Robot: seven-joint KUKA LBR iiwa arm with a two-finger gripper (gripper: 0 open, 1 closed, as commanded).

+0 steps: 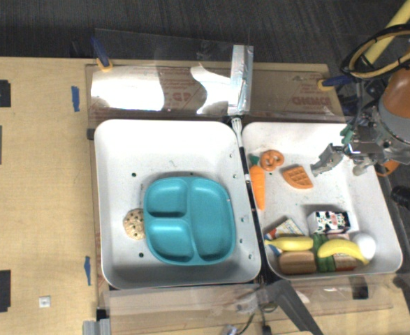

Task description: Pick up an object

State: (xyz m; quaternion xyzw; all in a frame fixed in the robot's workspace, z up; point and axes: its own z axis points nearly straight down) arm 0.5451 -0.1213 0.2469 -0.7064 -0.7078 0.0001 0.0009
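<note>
1. The desk (30, 187) was a flat tan board with black corner marks and blue tape tabs.
2. Two shallow white bins with rounded corners sat side by side: the left bin (121, 145) and the right bin (372, 208).
3. A smooth teal plate (188, 218), divided into compartments, lay in the left bin; a round speckled cookie (134, 224) touched its left edge.
4. The grey arm (400, 110), with its orange band, reached over the right bin's upper right corner.
5. The end effector (328, 160) hovered above the bin floor with nothing between its fingers; whether they were spread could not be told.
6. Graspable objects in the right bin: a tapered orange carrot (258, 185) along the left wall, two curved yellow bananas (341, 250) near the front.
</note>
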